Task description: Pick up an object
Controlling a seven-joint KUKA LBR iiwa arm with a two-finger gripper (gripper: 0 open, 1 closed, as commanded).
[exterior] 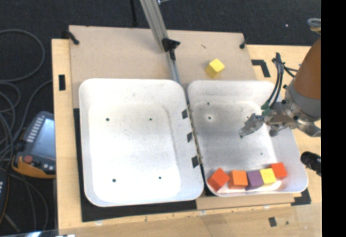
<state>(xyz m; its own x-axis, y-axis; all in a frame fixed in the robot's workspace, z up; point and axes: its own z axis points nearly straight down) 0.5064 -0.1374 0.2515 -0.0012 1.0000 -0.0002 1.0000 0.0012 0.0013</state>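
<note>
Row of small foam cubes (248, 177), red through purple, is sitting at 6 o'clock in the right white bin (227, 93). Gripper (250, 126) is hovering above at 12 o'clock, carrying nothing; finger state: cannot tell. Pick is pending.

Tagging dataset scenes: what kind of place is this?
Likely a robot lab test bench: two white bins on a board, coloured cubes for grasping, and what looks like a teach pendant among floor cables.

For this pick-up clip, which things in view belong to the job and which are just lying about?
Part of the job:
- gripper, over the right bin
- row of blocks along that bin's near edge: red-orange block, orange block, purple block, yellow block, red block

Lying about:
- left bin
- yellow cube on the board behind the bins
- handheld controller on the floor, with cables
</note>
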